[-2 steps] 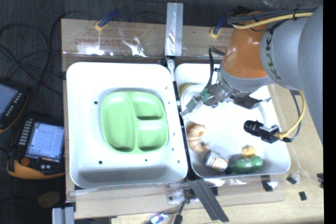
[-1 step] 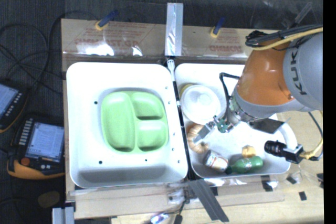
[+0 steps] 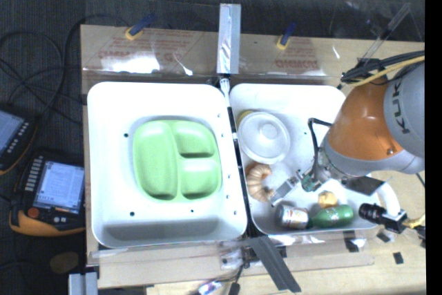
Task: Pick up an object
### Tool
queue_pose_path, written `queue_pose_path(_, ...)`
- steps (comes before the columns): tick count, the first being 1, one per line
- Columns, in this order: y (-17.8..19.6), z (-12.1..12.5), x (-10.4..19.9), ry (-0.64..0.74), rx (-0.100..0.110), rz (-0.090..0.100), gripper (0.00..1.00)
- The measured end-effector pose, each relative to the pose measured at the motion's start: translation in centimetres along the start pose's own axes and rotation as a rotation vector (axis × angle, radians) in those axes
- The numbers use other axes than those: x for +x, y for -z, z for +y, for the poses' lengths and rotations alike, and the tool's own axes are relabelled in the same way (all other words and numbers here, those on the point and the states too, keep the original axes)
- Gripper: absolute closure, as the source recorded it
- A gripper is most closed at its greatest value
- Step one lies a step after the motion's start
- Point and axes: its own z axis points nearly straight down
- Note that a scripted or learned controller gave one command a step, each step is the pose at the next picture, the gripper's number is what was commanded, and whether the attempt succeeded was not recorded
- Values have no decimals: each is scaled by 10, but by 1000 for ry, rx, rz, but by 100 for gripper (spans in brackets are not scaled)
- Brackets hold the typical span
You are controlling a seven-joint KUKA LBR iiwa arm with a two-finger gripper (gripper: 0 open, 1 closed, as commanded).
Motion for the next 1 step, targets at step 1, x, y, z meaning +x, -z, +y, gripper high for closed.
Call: queue_pose_path(1, -23, 41, -71, -39, -1, -1, 0)
